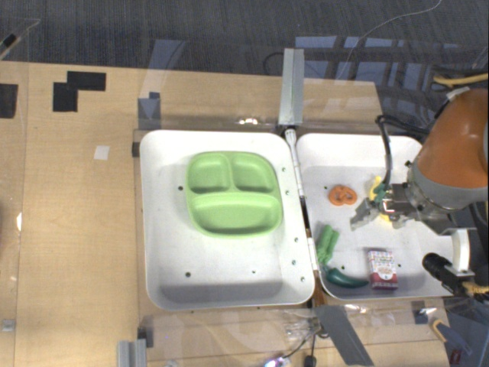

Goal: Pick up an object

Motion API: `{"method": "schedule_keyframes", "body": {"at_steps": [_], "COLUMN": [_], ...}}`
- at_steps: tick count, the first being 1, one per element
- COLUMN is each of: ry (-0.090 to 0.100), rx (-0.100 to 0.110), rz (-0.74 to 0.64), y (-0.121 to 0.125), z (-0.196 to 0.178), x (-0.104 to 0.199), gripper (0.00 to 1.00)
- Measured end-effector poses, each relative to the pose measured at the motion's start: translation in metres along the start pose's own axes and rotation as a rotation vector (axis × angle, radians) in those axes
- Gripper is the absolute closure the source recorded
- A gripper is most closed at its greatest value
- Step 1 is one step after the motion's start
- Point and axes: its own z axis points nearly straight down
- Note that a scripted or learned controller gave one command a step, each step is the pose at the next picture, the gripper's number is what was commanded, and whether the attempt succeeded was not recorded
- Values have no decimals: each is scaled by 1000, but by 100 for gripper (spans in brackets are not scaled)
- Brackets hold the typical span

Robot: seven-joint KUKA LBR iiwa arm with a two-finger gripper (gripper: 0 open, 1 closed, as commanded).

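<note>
Arm (pixel 458 155) bent over right bin (pixel 348 147), wrist low, gripper (pixel 374 211) above floor.

Bench top (pixel 69 228): pale wood-look board, matt, smooth.
Left bin (pixel 164 274): white plastic, smooth, slight sheen.
Right bin (pixel 348 155): the same white plastic, smooth.
Divided plate (pixel 231 192): light green plastic, matt, smooth.
Rail between the bins (pixel 293 79): grey brushed metal.
Arm's band (pixel 458 147): orange shell, glossy.
Gripper (pixel 367 214): grey metal, dull.
Small packet (pixel 382 268): printed wrapper, shiny.
Floor at the far side (pixel 191 14): dark grey carpet, rough.
</note>
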Motion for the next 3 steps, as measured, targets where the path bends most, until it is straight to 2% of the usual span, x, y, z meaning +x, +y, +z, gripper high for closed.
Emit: {"method": "schedule_keyframes", "body": {"at_steps": [1, 2, 3], "ry": [0, -1, 0], "rx": [0, -21, -32], "rz": [168, 126, 123], "y": [55, 100, 104], "z": [56, 98, 85], "x": [-38, -77, -75], "gripper": [0, 0, 100]}}
